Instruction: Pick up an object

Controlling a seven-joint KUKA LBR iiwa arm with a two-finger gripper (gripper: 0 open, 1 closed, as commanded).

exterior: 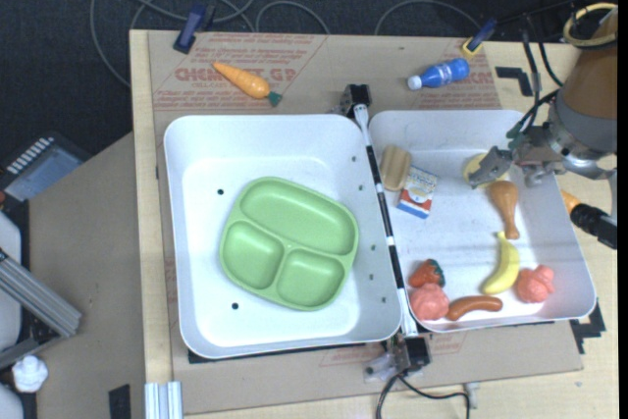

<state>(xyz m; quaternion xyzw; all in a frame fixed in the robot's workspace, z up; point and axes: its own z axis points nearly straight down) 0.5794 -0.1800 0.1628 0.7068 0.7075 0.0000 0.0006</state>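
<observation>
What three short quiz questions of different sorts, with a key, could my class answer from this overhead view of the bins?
1. True or false: the green divided plate lies in the right bin.
2. Which lies outside both bins? A banana B carrot C sausage
3. Fill in: the gripper hangs over the ___ bin, beside the drumstick.

Key: 1 false, it lies in the left bin; 2 B; 3 right.
</observation>
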